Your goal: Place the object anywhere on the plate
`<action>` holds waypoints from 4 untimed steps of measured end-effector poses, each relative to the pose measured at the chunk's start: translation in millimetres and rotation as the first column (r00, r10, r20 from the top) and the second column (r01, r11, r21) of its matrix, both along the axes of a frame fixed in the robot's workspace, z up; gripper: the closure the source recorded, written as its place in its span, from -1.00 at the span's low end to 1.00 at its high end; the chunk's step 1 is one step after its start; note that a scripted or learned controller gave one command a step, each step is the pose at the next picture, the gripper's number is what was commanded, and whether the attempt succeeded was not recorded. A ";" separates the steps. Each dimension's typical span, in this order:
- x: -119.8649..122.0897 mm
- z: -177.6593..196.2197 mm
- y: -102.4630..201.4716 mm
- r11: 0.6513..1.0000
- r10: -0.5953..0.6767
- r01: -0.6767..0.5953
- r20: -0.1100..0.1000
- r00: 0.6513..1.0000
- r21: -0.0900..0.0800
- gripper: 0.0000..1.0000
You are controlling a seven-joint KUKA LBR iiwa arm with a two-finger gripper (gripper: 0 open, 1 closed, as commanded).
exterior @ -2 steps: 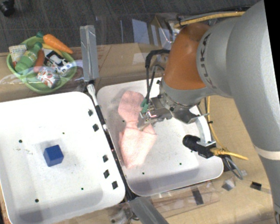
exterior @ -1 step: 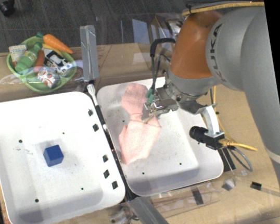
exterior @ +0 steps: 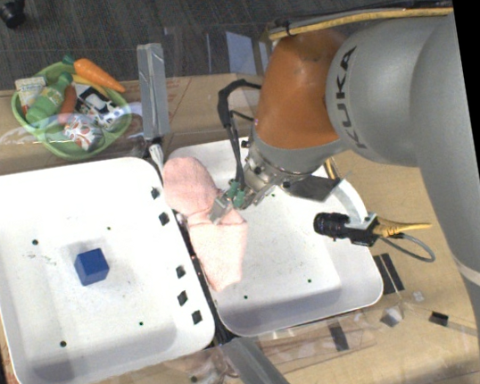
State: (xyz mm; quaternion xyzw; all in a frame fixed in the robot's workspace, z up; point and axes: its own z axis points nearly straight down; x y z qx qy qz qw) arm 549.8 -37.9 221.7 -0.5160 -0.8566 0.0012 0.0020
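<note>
Pink cloth (exterior: 207, 223) lies crumpled along left wall of right bin (exterior: 329, 294), long axis running near-to-far, directly under and left of gripper (exterior: 228, 203), whose tips appear pinched on its folded middle.

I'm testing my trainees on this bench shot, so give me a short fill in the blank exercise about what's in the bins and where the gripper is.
1. The small cube in the left bin is ____ in colour.
2. The pink cloth lies in the ____ bin.
3. The gripper is directly over the ____.
4. The carrot lies in a ____ bowl behind the bins.

Missing words: blue; right; cloth; green
</note>
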 end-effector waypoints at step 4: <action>7.7 14.6 152.8 0.464 0.886 -0.886 0.006 0.463 -0.003 -1.00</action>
